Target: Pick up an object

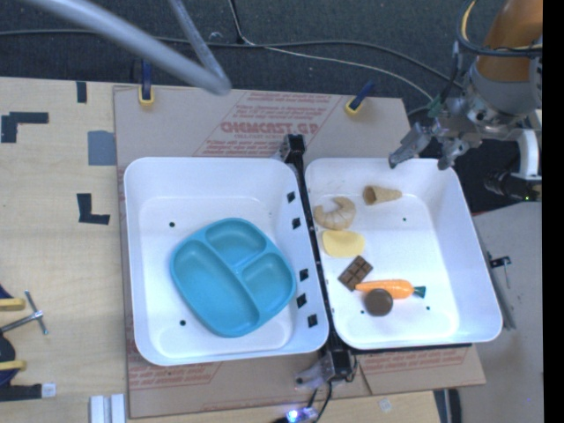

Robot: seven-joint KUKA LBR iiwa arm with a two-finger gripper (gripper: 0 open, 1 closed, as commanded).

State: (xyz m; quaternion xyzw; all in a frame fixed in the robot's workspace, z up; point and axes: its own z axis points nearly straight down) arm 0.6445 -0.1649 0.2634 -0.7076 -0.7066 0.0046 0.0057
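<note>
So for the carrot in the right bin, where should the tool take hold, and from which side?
Probably mid-body on the carrot, coming straight down with the fingers across its narrow width. It lies flat and lengthwise left to right, green top at the right end. The chocolate piece and brown round piece crowd its left part, so grip slightly right of centre.

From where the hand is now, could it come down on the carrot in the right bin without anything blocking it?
Probably yes. The hand is open above the right bin's far rim, holding nothing. The carrot lies uncovered, though the chocolate piece and the brown round item crowd it, so a grasp could catch them too.
</note>
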